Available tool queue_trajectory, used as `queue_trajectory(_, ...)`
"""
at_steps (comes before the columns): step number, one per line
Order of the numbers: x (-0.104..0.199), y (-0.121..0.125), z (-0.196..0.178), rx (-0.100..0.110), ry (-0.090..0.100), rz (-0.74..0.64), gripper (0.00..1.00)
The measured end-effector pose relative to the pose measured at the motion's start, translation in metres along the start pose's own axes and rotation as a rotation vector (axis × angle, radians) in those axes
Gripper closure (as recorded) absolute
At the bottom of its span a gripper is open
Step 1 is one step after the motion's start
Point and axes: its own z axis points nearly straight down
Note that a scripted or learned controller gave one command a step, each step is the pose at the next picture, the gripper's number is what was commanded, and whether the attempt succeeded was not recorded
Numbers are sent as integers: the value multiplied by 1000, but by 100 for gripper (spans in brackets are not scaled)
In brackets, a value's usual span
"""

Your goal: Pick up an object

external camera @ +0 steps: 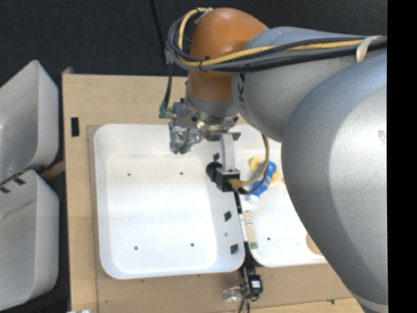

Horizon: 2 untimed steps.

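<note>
Pale wood makes up the bench point(81, 175), set against a dark floor, and it bears two white bins; the left bin point(156, 240), as the camera sees it, serves as the landmark. Four small dark dots mark its floor. The gripper point(181, 139) hangs over this bin's far edge, near the far right corner, under the arm's orange band point(218, 44). Whether the gripper is open or closed cannot be told, and nothing is seen in its hold. A blue and yellow thing point(266, 173) lies just right of the left bin, in the right bin point(280, 250), close to the shared wall and well apart from the gripper. The grey arm covers most of that right bin. Left of the left bin, off the bench, stand two pale grey tubs point(23, 122).
</note>
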Motion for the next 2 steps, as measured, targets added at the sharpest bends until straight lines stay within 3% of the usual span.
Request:
queue_trajectory(1, 45, 46, -6, 12, -3, 2, 100)
queue_trajectory(2, 74, 73, 9, 16, -6, 4, 100)
